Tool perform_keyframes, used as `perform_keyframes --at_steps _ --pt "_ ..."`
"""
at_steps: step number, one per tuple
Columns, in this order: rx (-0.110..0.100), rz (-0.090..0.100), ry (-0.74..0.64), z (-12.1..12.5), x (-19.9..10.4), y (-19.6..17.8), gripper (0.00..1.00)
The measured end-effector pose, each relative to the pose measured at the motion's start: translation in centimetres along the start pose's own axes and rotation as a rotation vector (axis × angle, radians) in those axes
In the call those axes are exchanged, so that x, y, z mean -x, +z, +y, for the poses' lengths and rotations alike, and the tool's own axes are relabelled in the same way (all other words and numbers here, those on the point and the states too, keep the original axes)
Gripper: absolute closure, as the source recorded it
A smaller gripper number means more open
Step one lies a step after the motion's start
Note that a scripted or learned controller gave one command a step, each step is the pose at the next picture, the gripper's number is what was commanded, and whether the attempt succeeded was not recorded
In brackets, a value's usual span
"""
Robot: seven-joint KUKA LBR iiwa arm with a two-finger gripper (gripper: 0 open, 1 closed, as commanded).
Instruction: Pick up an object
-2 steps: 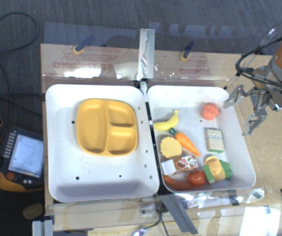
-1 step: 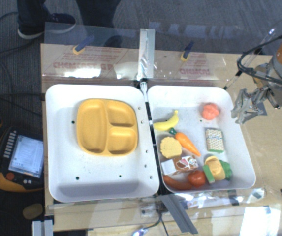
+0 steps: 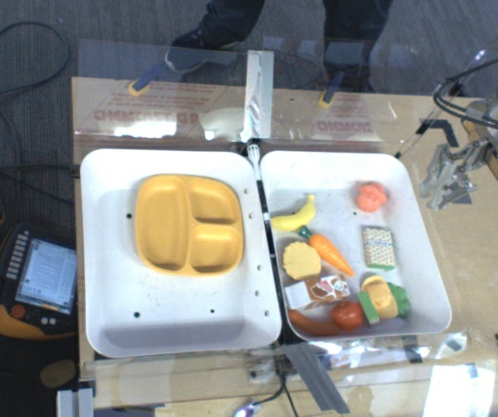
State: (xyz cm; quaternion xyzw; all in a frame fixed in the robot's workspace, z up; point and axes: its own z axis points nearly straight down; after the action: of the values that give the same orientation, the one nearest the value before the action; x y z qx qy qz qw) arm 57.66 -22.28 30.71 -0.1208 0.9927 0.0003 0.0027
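While your claw (image 3: 451, 183) hangs at three o'clock beyond the right bin (image 3: 422, 233), whether spread or pressed together you cannot tell, the banana (image 3: 294, 216) lies at that bin's ten o'clock.

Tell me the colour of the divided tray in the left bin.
Yellow-orange all over; the divided tray shows plainly in the camera view.

A robot lab: taped bench (image 3: 101, 102), teach pendant (image 3: 31, 276) and cables (image 3: 5, 68) on carpet.
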Motion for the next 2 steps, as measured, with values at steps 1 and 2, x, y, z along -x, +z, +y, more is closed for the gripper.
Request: perform_keyframes --at_steps 1,2 --pt "0.0 0.0 0.065 -0.32 1.63 0.87 1.0" --pt "0.0 0.0 0.066 -0.34 1.63 0.87 0.0"
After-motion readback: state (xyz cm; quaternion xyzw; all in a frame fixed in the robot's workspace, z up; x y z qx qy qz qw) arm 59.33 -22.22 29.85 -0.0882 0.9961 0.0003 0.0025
